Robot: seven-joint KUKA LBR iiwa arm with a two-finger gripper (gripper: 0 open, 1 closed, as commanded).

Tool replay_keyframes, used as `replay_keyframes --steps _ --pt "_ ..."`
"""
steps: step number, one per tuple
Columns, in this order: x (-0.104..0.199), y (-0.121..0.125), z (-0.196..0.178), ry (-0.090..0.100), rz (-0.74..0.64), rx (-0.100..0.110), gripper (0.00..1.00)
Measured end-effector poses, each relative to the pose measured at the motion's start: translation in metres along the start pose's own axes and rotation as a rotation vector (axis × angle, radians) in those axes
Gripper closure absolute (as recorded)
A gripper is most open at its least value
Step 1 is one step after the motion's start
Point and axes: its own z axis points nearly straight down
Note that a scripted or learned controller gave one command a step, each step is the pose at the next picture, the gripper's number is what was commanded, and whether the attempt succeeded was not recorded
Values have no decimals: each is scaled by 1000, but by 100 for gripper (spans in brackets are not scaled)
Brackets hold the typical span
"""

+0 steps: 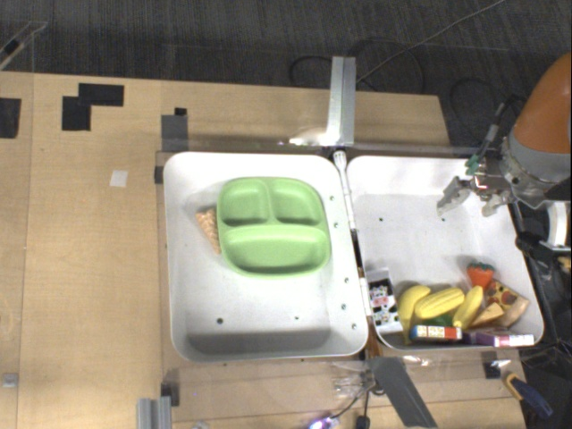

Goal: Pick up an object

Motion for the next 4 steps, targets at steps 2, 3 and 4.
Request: replay_keyframes --steps 2,3,4 --pt "0 9 76 1 -296 2 0" --pt "31 64 80 -3 -471 8 0" --pt "63 65 51 0 -233 -2 0"
